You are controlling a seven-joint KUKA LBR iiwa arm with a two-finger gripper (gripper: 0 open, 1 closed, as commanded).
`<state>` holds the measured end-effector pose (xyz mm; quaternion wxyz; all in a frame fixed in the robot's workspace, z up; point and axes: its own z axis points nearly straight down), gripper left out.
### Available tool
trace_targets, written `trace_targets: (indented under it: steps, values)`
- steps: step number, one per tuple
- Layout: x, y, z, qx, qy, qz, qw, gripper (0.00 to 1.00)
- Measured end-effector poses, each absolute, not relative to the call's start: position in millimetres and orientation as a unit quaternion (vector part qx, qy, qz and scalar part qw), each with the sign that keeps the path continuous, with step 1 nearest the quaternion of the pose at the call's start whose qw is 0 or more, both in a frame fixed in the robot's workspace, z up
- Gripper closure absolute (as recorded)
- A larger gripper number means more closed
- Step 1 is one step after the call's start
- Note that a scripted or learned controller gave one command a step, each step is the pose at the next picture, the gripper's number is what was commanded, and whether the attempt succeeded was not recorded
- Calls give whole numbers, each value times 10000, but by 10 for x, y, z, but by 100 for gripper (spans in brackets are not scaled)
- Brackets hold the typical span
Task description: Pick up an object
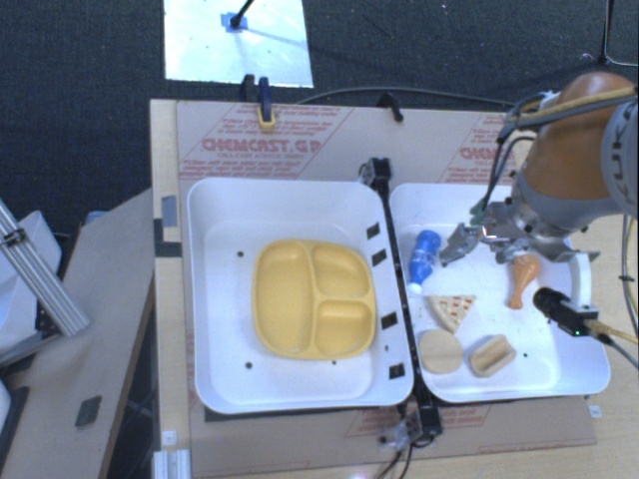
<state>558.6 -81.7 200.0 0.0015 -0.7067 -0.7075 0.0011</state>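
Dark carpet floor [449, 28] — pale square sheet [235, 28] lying on it.

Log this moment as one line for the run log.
gripper: over right bin, nothing held | nearest: blue bottle | yellow tray: left bin

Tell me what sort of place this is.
Probably a robotics lab bench: a robot arm reaches over two white bins, one holding a yellow tray, the other toy food such as a drumstick.

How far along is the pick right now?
Done: the gripper is down in the right bin, beside the blue bottle. In hand: nothing visibly. Left: the bottle, drumstick, pizza slice, cookie and bread all lie in the bin.
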Motion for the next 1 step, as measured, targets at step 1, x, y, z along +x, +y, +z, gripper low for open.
trace_targets:
  steps: [1]
  values:
    - [5609, -822, 1372, -7068, -7074, 10, 15, 0]
